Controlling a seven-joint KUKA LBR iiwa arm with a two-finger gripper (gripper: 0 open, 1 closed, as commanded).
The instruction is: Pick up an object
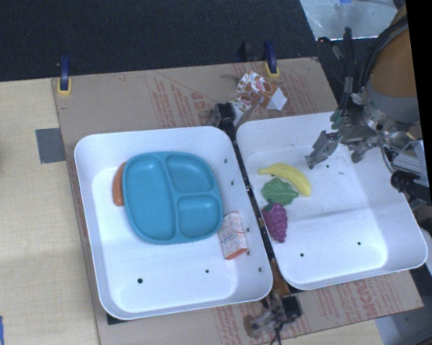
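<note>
White left bin (104, 222): blue tray (173, 196), orange piece (116, 186), packet (233, 235) | right bin (365, 227): banana (286, 176), green item (280, 192), grapes (275, 221) | tool (336, 149) spread, holding nothing

Claw (338, 149) open, fingers spread, low-slung.

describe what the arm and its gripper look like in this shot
The arm is a rounded grey body with an orange band above the wrist. Black cables run along it toward the wrist. The gripper is a small metallic grey assembly with dark parts, ending in two thin fingers.
</note>
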